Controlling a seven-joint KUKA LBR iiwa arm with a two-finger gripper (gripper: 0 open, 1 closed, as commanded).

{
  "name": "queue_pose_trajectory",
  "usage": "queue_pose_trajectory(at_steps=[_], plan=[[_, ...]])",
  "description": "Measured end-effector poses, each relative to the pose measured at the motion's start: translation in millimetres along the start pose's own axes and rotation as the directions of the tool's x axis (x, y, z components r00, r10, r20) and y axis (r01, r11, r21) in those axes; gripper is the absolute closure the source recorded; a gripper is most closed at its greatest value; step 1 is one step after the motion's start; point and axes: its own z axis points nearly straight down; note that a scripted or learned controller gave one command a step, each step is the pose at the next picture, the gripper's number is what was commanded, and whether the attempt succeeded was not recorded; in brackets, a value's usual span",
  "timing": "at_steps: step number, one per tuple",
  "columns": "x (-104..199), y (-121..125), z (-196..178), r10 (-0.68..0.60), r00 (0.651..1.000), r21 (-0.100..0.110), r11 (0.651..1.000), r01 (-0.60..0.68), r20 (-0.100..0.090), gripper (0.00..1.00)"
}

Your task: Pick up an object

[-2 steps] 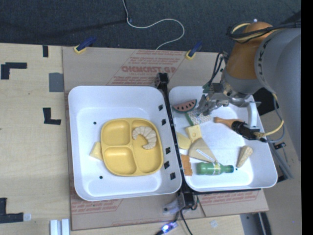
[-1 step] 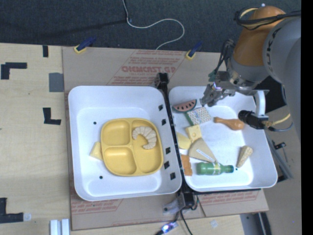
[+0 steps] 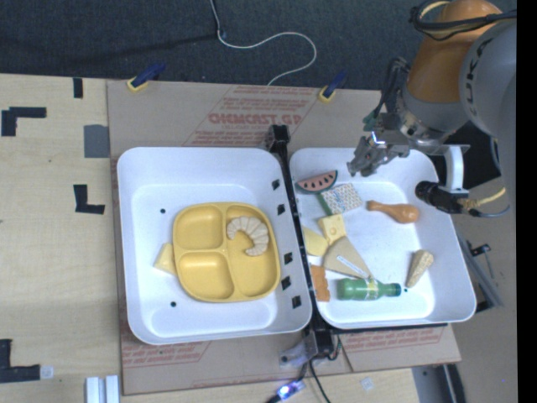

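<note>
From the camera above the worktop [image 3: 50,225], you see two white bins side by side: the left bin [image 3: 143,183] and the right bin [image 3: 445,300]. In the left bin sits a yellow divided tray [image 3: 201,271], and a pale croissant-shaped piece [image 3: 250,234] lies in the tray's compartment at about 1 o'clock. A yellow wedge [image 3: 164,259] pokes out from under the tray at its 9 o'clock edge. The grey arm with its orange band [image 3: 449,36] comes in from 3 o'clock, and its hand [image 3: 367,162] hangs over the right bin's far rim at about 11 o'clock of that bin; you cannot tell from this angle whether the hand is spread or pressed together, and nothing shows between its tips. Just below the hand, at its 7 o'clock, lies a watermelon slice [image 3: 317,180], with a speckled blue-white square [image 3: 342,198] beside it. A drumstick [image 3: 394,211] rests toward 3 o'clock in the bin. Cheese wedges [image 3: 340,250] cluster near the bin's left wall, a green bottle [image 3: 367,290] lies on its side at 6 o'clock, an orange stick [image 3: 320,282] touches the left wall, and a bread-like piece [image 3: 419,268] sits at 4 o'clock.
</note>
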Motion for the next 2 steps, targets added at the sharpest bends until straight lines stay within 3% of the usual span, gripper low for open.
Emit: queue_pose_trajectory(at_steps=[2], plan=[[97.5,-60.7,6.4,-0.003,1.0,0.006,1.0,0.003,-0.001,1.0]])
